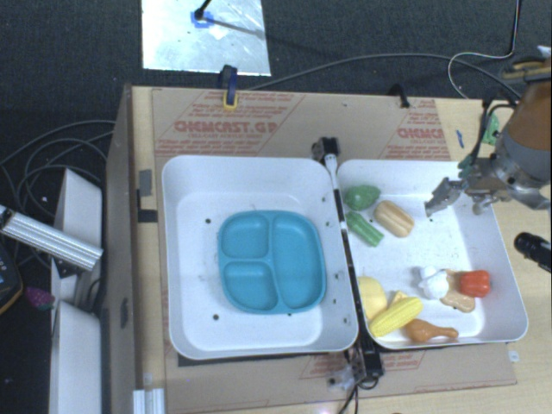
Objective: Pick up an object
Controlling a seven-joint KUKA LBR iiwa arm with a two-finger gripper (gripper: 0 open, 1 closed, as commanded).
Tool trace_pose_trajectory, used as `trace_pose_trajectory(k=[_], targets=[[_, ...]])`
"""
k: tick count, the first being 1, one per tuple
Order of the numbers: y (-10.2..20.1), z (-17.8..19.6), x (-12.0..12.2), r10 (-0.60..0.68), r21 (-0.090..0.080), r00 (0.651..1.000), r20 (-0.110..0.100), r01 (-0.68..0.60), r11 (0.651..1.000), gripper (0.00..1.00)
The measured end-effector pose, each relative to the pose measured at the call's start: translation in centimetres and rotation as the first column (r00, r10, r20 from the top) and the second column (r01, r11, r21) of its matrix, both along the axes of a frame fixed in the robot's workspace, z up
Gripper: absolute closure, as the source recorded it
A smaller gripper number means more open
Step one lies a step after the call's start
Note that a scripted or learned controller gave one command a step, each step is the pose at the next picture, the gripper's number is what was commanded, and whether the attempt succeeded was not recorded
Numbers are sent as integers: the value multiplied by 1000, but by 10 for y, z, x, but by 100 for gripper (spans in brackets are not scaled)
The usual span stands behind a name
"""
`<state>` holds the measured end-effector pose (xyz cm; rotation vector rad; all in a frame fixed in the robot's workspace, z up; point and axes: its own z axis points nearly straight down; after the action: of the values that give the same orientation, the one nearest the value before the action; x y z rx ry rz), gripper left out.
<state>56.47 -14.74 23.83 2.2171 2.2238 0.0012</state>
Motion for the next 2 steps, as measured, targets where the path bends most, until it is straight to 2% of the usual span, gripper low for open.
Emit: trace_pose_trajectory(k=[1, 2], targets=[[25, -113, 29, 1, 1, 1000, -3, -1, 1000, 0], [51, -125, 69, 2, 1, 1000, 1, -2, 1000, 0]])
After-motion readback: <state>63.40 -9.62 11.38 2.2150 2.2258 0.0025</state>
